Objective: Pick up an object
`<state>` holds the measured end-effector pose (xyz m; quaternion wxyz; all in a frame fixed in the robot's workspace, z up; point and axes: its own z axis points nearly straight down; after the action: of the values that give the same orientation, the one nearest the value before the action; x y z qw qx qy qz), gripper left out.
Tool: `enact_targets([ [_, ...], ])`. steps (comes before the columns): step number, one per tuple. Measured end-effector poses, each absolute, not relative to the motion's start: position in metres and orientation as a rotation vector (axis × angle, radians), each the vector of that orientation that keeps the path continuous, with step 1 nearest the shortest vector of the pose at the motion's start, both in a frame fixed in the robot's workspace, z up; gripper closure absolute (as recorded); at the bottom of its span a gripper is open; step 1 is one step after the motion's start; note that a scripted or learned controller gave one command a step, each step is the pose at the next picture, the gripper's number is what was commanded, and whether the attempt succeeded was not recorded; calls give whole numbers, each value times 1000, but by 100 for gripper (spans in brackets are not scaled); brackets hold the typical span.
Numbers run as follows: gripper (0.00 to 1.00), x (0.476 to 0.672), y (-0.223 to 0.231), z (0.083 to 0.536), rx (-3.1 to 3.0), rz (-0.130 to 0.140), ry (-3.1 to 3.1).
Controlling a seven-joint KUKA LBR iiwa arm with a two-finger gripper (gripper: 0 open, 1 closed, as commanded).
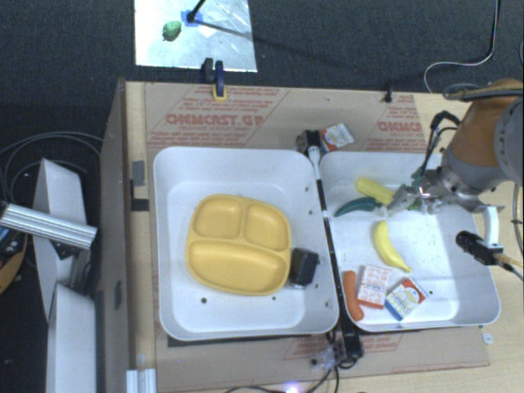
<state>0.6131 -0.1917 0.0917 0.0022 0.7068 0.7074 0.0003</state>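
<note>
Nearest the camera, in the right bin [488,305], a small white carton with red print [374,286] lies by the front wall with a blue-and-white packet [405,299] just beside it on the right; the writing on both is too small to read. An orange-red sausage-shaped piece [352,293] lies against the bin's left wall, touching the carton. Across the divider, the left bin [176,219] holds a yellow divided tray [239,244] with three compartments, and a small dark block [303,266] rests at the tray's front right corner. Farther back in the right bin a yellow banana [389,246] lies near the middle, apart from the cartons. Beyond it a dark green pepper-like piece [354,206] points at the divider, and a second yellow piece [375,191] sits just behind it. The gripper [407,201] hangs low right beside these two, its jaws blurred among metal parts, so whether they are apart or together cannot be told. Behind the bins, the brown board covering the surface [246,109] bears red lettering that reads "CHEMCAST GP", repeated in part at the far right. A small white packet with an orange patch [337,137] lies on the board behind the bins' junction, its print unreadable.
</note>
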Motion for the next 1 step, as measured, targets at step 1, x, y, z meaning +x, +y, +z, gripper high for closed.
enact_targets([
  [1, 0, 579, -144, 84, 2218, 1, 2225],
])
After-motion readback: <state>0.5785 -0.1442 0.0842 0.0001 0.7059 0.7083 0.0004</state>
